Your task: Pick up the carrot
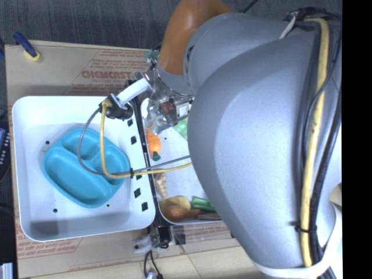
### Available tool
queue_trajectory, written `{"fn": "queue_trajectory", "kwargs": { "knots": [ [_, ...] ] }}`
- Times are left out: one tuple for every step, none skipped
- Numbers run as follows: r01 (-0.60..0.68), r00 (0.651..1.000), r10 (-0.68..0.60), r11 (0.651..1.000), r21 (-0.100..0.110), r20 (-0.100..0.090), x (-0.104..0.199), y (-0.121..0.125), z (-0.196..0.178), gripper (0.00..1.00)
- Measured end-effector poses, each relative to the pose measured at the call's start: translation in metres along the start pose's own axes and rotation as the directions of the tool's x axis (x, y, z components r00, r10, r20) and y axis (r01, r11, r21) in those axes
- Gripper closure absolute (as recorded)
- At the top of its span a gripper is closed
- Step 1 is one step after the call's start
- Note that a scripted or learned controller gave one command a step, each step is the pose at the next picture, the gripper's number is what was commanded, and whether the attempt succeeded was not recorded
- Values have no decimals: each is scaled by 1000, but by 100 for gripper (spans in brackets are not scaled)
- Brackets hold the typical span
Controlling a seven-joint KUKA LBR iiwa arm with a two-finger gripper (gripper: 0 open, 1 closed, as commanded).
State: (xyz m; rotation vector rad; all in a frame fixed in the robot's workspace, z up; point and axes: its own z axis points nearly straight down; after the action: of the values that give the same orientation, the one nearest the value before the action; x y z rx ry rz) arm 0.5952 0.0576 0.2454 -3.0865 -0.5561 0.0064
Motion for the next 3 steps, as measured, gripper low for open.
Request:
{"fn": "queue_trajectory", "kwargs": {
  "knots": [
    [-54, 998, 54, 999, 0, 9, -13, -92, 31, 100],
    [17, 1000, -17, 1000, -1, 4, -7, -76, 154, 100],
    [23, 1000, -24, 1000, 8, 12, -8, -78, 145, 100]
  ]
}}
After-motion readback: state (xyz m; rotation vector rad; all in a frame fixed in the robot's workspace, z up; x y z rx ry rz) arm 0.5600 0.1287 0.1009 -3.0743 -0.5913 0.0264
